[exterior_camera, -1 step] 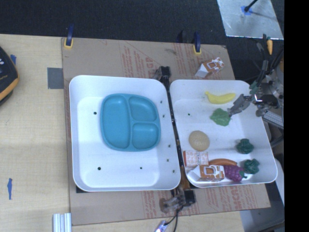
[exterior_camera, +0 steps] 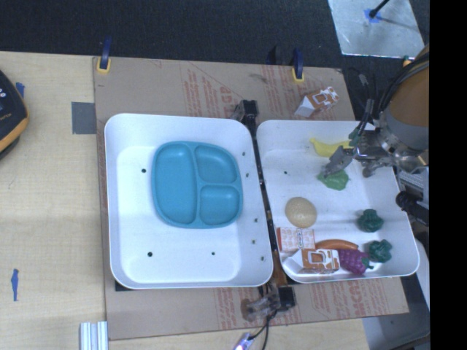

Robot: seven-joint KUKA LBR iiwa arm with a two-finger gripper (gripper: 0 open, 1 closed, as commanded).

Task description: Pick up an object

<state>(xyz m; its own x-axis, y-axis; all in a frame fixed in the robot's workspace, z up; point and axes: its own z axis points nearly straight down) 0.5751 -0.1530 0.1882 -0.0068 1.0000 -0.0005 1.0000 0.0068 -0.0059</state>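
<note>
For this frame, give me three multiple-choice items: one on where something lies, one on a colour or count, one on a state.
1. Where is the blue divided plate?
A. In the left bin
B. In the right bin
C. On the cardboard outside the bins

2. How many compartments does that plate have?
A. Two
B. Three
C. Five

3. Where is the claw in relation to the right bin?
A. Over the left bin
B. Off the bench, above the dark floor
C. Over the right bin's upper part, just above a green item

Answers:
1. A: the plate lies flat in the middle of the left bin.
2. B: one long section on the left, two smaller ones on the right.
3. C: the arm reaches in from the right and the claw sits between the yellow item and the green one.
</note>
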